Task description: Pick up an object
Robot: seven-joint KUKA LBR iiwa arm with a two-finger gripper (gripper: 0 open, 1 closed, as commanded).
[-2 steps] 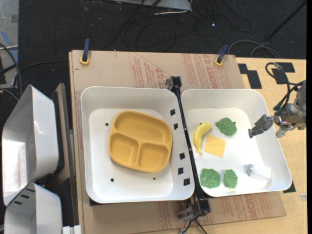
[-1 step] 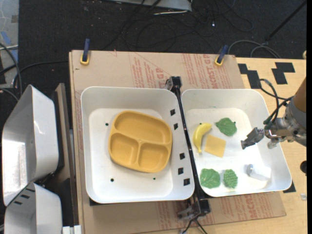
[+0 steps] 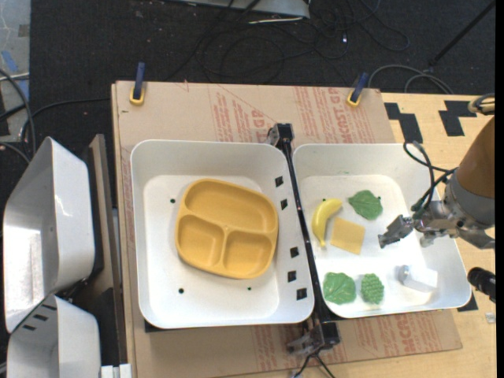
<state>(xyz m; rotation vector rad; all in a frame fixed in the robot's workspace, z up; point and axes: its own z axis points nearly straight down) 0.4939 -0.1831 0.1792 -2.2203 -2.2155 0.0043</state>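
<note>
Broadly, the bench is a sheet of printed cardboard (image 3: 236, 116) held flat by two blue clamps at its far edge, presumably so the bins cannot shift under the arm. On it sit two shallow white bins side by side. The left bin (image 3: 150, 211) holds a yellow divided tray (image 3: 227, 228), lying flat near its middle. The right bin (image 3: 449, 282) holds the candidates for picking: a yellow banana (image 3: 324, 217) touching a yellow cheese-like wedge (image 3: 348, 235), a green leaf piece (image 3: 365, 204) toward the far side, two more green leafy pieces (image 3: 339, 287) (image 3: 372, 288) side by side at the near edge, and a small pale block (image 3: 416, 278) near the right wall.

The gripper (image 3: 398, 232) reaches in from the right and hangs over the right bin, just beside the wedge and apart from it. Nothing lies between its fingers; whether they are spread or closed I cannot tell from this angle. It looks poised for a descent, with the wedge or banana the likeliest targets.

Around the bench lie dark floor, loose cables, and grey plastic tubs (image 3: 47, 227) to the left.
</note>
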